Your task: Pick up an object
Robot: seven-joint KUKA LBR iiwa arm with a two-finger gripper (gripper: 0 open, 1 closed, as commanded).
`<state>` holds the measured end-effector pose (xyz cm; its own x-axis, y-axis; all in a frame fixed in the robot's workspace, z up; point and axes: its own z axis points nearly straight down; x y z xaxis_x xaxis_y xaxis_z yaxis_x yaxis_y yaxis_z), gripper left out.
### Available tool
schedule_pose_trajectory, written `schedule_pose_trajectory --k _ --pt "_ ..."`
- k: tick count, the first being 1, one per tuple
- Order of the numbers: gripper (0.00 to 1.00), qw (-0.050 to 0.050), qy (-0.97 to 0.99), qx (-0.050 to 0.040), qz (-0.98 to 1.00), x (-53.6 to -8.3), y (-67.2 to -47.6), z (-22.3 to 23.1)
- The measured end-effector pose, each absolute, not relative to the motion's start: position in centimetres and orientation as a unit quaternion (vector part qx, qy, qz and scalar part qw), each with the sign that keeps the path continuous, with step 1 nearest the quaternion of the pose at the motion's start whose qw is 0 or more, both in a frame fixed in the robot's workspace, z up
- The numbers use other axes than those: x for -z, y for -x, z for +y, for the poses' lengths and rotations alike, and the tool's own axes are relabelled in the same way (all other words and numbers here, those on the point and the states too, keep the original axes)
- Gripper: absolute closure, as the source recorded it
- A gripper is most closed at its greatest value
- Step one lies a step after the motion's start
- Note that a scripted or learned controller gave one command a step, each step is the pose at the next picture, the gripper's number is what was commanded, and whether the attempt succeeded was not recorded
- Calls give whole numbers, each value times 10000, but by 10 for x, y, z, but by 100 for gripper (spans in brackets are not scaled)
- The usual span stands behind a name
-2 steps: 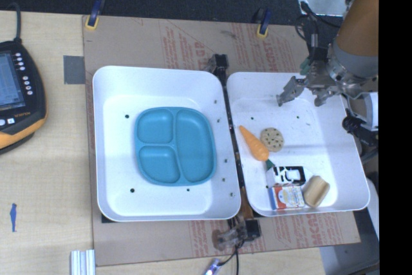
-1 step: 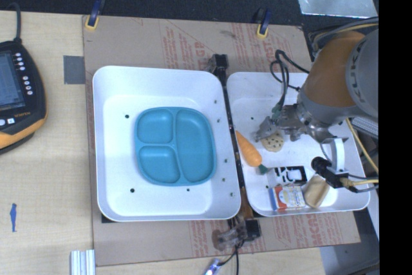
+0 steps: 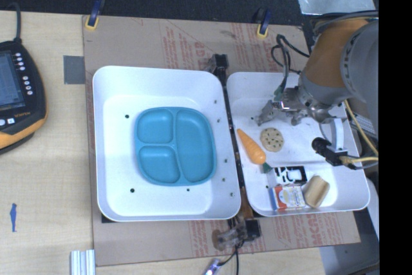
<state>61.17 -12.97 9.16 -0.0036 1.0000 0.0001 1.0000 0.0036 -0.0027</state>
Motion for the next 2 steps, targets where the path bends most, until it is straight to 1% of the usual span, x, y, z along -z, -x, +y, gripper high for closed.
schedule_pose_trajectory --k 1,2 --pt "0 -3 7054 -5 -7088 -96 -493 -129" --pt "0 -19 7053 -15 -7089 -93 -557 -101"
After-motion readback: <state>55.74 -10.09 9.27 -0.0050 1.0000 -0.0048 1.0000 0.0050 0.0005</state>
